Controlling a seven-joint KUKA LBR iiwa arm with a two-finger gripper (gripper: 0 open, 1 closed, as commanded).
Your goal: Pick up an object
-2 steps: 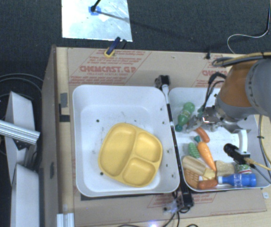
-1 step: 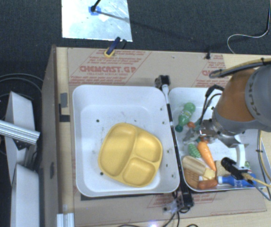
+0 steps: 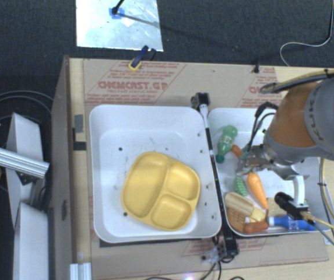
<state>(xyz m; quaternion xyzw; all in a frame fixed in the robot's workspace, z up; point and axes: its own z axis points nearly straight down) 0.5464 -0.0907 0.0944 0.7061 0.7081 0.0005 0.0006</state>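
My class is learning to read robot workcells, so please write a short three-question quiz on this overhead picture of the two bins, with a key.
1. True or false: the yellow divided tray lies in the left bin.
2. Which item sits nearest the top of the right bin? A) green bottle B) carrot C) blue-handled tool
3. Fill in: the arm reaches over the ____ bin.

Key: 1 true. 2 A. 3 right.
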